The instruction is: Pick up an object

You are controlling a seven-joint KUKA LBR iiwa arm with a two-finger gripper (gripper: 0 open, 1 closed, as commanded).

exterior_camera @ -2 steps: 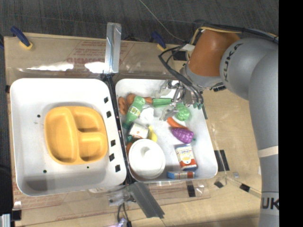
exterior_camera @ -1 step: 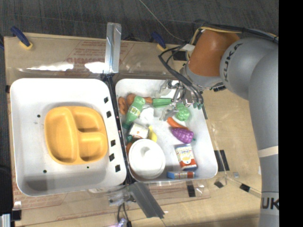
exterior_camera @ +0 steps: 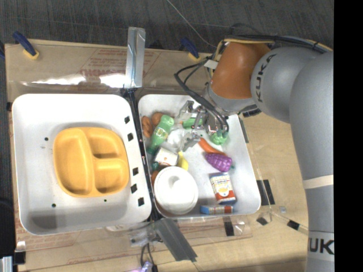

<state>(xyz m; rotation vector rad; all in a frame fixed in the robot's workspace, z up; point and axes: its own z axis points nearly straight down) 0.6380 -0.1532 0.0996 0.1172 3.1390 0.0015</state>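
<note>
Where nearest the camera, just right of the white bowl (exterior_camera: 176, 190): a slim pen-like stick (exterior_camera: 215, 209), blue with a red end, flat against the near wall of the right bin (exterior_camera: 252, 177). The bowl itself round, smooth and matt, plastic by the look, upside down or lidded, hard to tell which. Right of the bowl and a little farther back, a small carton (exterior_camera: 222, 187), orange and white with printed faces. Beyond the carton, a knobbly purple grape cluster (exterior_camera: 219, 161), glossy. Farther still, a tapered orange carrot (exterior_camera: 209, 147), lying aslant.

Just behind the bowl, a short yellow banana shape (exterior_camera: 182, 162) touching a small white box (exterior_camera: 165, 156). Beyond these, a green bottle (exterior_camera: 161, 130) with a pale label, leaning beside a rounded orange-brown piece (exterior_camera: 147, 124) at the bin's left wall.

Well left of the bowl, in the left bin (exterior_camera: 22, 152), a yellow divided tray (exterior_camera: 91, 160), rounded corners, smooth moulded plastic.

Farthest from the bowl, over the back of the heap, the gripper (exterior_camera: 201, 123): bright metal among cables and crumpled clear wrapping, just beside the bottle and just behind the carrot. Open or closed, impossible to tell; contact with any toy likewise unclear. Behind it, the orange band (exterior_camera: 235, 72) and smooth grey arm (exterior_camera: 300, 95), off to the bowl's far right
</note>
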